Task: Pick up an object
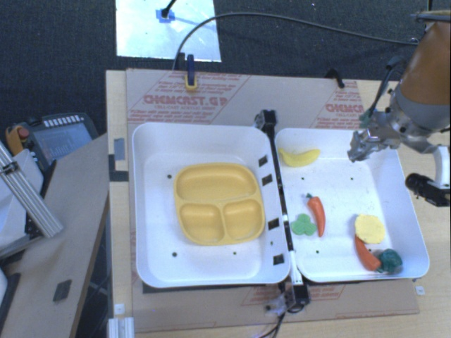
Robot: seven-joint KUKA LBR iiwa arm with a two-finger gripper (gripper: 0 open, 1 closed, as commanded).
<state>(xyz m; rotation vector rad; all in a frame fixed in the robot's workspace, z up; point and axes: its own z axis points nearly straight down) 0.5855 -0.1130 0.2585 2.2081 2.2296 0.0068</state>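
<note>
banana (299, 158) just beside gripper (361, 148)

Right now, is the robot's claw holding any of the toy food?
Gripper: no toy food between its fingers; it hangs over the far end of the right bin, beside the banana. Open or closed cannot be told.

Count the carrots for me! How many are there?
2. One carrot lies mid right bin beside a green piece. The other carrot lies near the front right corner, between a yellow disc and broccoli.
</note>
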